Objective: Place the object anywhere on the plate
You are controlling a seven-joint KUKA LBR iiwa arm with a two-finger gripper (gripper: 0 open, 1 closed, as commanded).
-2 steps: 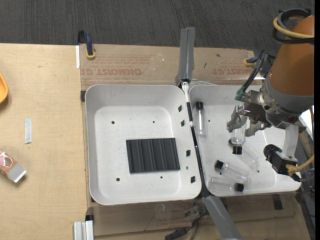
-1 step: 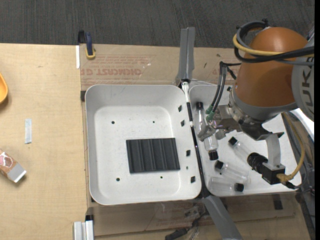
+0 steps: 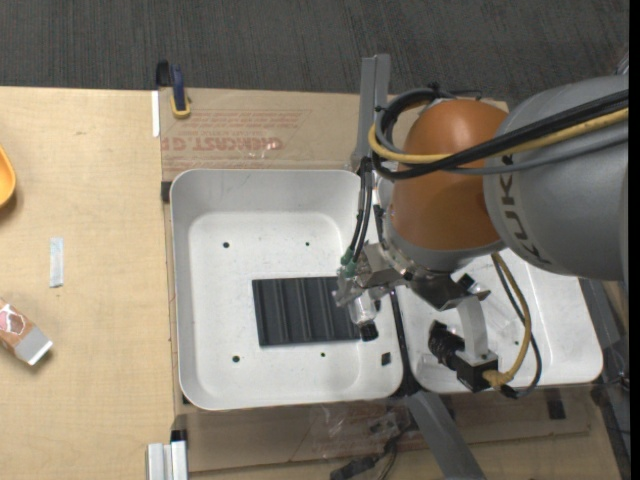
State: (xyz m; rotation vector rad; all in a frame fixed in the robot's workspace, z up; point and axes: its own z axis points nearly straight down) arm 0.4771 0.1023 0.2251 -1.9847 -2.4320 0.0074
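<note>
Black ribbed rectangular plate (image 3: 300, 310) in white bin (image 3: 200, 218)

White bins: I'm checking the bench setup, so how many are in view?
2. The left bin holds a dark ribbed plate; the right bin sits beside it, largely covered by the arm.

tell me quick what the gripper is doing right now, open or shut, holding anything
Gripper: at the right edge of the dark ridged plate in the left bin; open or shut cannot be told, and nothing visible in its grasp.
</note>
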